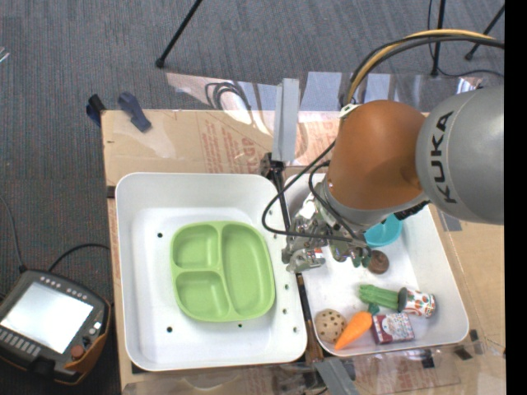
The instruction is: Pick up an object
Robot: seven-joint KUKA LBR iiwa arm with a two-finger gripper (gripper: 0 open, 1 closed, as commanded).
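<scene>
1. The toys, among them a carrot (354,329), cookie (330,325) and cucumber (377,295), lie in the right bin (436,270), none lifted.
2. The claw (309,253) hangs at that bin's left wall; its opening cannot be told.
3. Bare floor lies between claw and toys.
4. The left bin (136,196) holds a green plate (222,270).

Lime-green divided plate (222,271), orange carrot (354,329), speckled tan cookie (329,324), teal cup (384,232), white bins (132,220)
</scene>
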